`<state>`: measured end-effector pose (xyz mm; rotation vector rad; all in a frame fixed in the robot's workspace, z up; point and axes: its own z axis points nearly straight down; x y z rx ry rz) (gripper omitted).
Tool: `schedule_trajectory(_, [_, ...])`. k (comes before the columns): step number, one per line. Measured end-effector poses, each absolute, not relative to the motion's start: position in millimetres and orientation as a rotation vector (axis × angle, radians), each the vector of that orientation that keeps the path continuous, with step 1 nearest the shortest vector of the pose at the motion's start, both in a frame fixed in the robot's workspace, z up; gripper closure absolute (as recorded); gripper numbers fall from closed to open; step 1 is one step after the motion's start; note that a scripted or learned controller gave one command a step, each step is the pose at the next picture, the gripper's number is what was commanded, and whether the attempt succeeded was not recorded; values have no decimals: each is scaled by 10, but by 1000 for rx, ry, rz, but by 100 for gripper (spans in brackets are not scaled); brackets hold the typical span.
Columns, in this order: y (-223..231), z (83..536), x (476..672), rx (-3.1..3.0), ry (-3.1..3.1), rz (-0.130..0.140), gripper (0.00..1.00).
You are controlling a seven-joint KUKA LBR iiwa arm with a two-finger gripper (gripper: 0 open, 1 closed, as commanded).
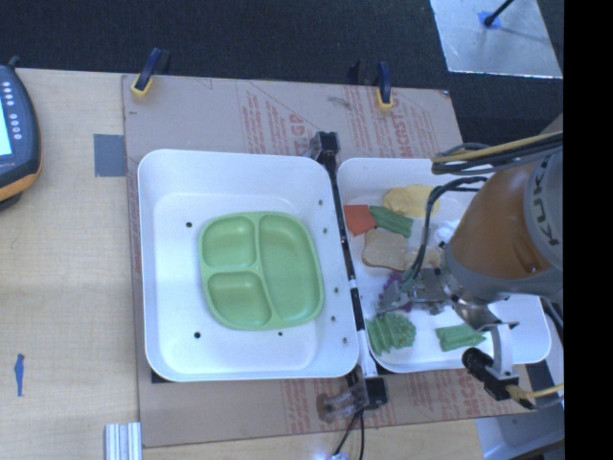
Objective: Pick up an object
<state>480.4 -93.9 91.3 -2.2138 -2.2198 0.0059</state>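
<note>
Several toy foods lie in the right bin (383, 172): a yellow piece (410, 199), a red-orange piece (357, 219), a dark green piece (391, 220), a tan bread slice (385, 249), a small purple piece (392, 287), a leafy green piece (391, 333) and a flat green piece (459, 336). My gripper (414, 293) hangs low over the middle of this bin, right beside the purple piece and just above the leafy green one. The arm's grey and orange body hides the bin's right part.
The left bin (168, 257) holds a light green divided plate (260, 270). A black divider with clips (337, 218) runs between the bins. A handheld pendant (14, 132) lies at the bench's far left. Clamps (384, 92) stand along the back of the board.
</note>
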Motion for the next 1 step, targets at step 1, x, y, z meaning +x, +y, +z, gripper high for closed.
schedule_trajectory(1, [-1111, 924, 5409, -2218, -2229, -2, 0])
